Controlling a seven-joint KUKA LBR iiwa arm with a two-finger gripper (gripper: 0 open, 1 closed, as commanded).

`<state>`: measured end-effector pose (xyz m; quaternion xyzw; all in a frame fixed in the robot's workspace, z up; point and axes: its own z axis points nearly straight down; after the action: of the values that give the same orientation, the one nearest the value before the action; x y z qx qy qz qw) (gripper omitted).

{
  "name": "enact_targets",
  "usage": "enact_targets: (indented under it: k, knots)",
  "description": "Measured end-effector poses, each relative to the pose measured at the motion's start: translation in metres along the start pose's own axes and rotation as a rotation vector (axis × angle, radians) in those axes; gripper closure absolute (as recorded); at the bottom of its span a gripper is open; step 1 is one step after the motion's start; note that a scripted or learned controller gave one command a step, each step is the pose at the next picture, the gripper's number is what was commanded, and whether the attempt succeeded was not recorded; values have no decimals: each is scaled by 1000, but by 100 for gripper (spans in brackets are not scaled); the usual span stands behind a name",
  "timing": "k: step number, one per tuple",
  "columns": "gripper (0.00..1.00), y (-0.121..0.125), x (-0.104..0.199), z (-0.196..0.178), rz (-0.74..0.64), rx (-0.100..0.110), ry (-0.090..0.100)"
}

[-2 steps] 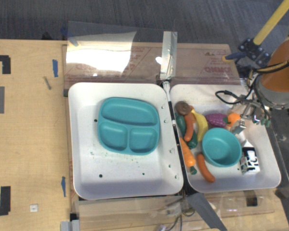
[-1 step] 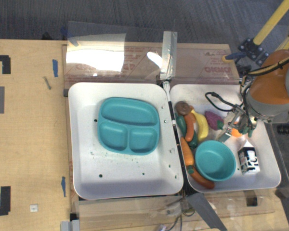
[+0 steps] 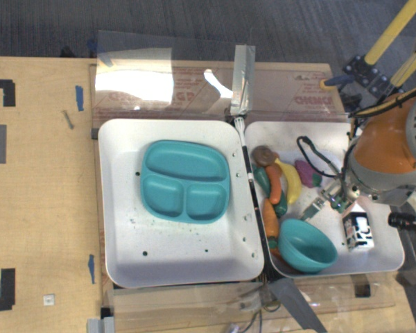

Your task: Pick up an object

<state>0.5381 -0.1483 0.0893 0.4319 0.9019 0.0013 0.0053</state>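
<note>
- Left bin [image 3: 111, 207]: one teal plate [image 3: 185, 180] lies flat at its centre, well apart from the gripper. It is an unlikely target right now.
- Right bin [image 3: 381, 252]: the toys sit crowded along its 9 o'clock wall.
- Brown piece [image 3: 263, 155] is at about 10 o'clock in that bin, with a green piece [image 3: 262, 179] just below it.
- Banana [image 3: 289, 180] lies beside the green piece on its 3 o'clock side, and a purple piece [image 3: 306, 172] is next at the banana's 3 o'clock.
- Carrot [image 3: 270, 217] is against the wall at 8 o'clock, touching or nearly touching the bowl's rim.
- Bowl [image 3: 306, 245], teal, sits upright at 7 o'clock in the bin with its mouth up.
- Gripper [image 3: 313, 210] is low in the right bin, just at the bowl's 12 o'clock rim and at 5 o'clock from the banana. I cannot tell whether it is released or clenched, since the tip is too small and cluttered.
- Arm [image 3: 385, 155] comes in from 3 o'clock, with the orange band over the bin's right half.
- Progress: the reach looks done, but no grasp is confirmed. Every toy appears to rest on the bin floor and nothing is seen in the gripper.
- Left to do: close on something, most likely the bowl rim or the banana, then lift it clear.
</note>
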Motion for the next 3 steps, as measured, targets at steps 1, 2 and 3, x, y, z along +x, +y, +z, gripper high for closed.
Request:
enact_targets:
  k: [1, 2, 3]
  knots:
    - [0, 76, 3, 1, 32, -1, 0]
    - [0, 16, 25, 0, 33, 0, 2]
    - [0, 55, 10, 0, -9, -1, -1]
